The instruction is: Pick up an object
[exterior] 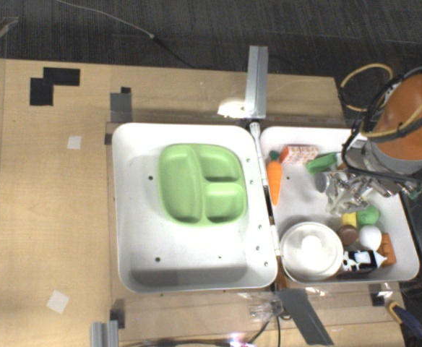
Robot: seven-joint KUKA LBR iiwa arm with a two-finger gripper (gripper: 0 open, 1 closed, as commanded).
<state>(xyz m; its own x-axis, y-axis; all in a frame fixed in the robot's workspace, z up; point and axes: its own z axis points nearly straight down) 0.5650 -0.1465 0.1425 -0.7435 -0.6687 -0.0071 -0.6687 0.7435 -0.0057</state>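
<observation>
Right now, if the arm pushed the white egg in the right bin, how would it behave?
The egg looks round and smooth, so it would probably roll or slip. It sits crowded near the bowl and bin wall, so likely not far.

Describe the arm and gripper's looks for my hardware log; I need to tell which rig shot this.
The arm is grey with a broad, rounded orange band above the wrist. Black cables run across the orange shell, and a yellowish cable loops beside it. The gripper is bare silvery metal, built of thin struts and linkages. No lettering or markings can be made out on either.
</observation>
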